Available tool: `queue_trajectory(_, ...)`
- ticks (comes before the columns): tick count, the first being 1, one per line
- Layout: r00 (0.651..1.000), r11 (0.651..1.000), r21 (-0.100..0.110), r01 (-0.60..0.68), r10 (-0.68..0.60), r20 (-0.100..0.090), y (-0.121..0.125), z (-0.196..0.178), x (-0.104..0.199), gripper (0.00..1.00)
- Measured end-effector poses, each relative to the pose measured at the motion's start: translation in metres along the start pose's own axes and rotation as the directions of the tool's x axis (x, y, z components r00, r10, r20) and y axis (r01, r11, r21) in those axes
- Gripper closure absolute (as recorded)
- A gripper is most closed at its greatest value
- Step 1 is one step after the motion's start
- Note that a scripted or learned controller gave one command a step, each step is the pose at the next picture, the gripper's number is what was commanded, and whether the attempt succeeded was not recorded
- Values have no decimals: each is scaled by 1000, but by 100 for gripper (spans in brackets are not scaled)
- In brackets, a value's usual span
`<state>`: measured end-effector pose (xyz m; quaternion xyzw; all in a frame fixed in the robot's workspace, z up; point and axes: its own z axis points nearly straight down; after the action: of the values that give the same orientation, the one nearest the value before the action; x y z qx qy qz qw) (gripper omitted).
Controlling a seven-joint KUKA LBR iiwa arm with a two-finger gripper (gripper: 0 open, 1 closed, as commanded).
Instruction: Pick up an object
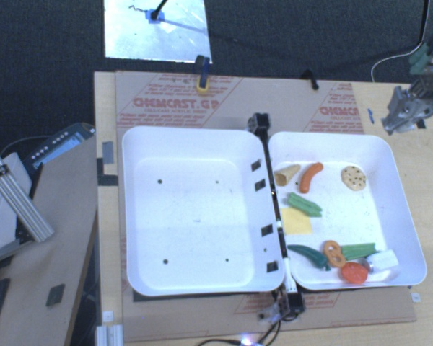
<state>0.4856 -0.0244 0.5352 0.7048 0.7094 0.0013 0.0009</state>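
Note:
The right bin (397, 193) holds several toy foods. A tan cone (287, 173), an orange sausage (310, 177) and a speckled cookie (353, 177) lie along its far side. A green pea pod (304, 205) and a yellow cheese square (297, 222) sit near the divider. At the near side are a dark green piece (308, 255), an orange pretzel (333, 252), a green piece (358, 250), a red tomato (354, 272) and a white block (382, 260). My gripper (410, 112) hangs at the right edge of the view, beyond the bin's far right corner and apart from all of them.
The left bin (130, 193) sits beside the right one, with a black clipped divider (270, 200) between them. A yellow and blue clamp (202, 74) stands at the bench's far edge. A cable (390, 60) loops near the arm.

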Motion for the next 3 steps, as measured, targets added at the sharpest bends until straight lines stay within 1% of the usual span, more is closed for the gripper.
queue_trajectory(1, 1000, 1000, -1, -6, 6, 1, 1, 0, -15, 100)
queue_trajectory(2, 1000, 1000, 0, -6, 6, 0, 1, 0, -17, 100)
queue_trajectory(3, 1000, 1000, -2, -6, 6, 3, 64, 1, -28, 100)
